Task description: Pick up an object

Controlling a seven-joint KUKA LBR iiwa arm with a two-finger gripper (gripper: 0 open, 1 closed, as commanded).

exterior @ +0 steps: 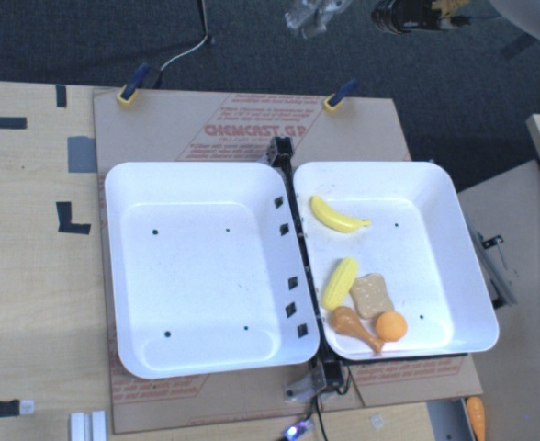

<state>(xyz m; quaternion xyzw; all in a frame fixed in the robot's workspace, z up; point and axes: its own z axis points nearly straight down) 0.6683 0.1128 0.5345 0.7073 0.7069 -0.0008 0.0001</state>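
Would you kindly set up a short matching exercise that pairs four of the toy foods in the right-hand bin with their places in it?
Things:
1. banana
2. corn cob
3. orange ball
4. drumstick

Places:
A. nearest the bin's front edge, right of the brown piece
B. alone in the upper part of the bin
C. by the front left corner, brown, lying slantwise
D. near the divider, just left of the slice of bread

Pairs: 1-B, 2-D, 3-A, 4-C
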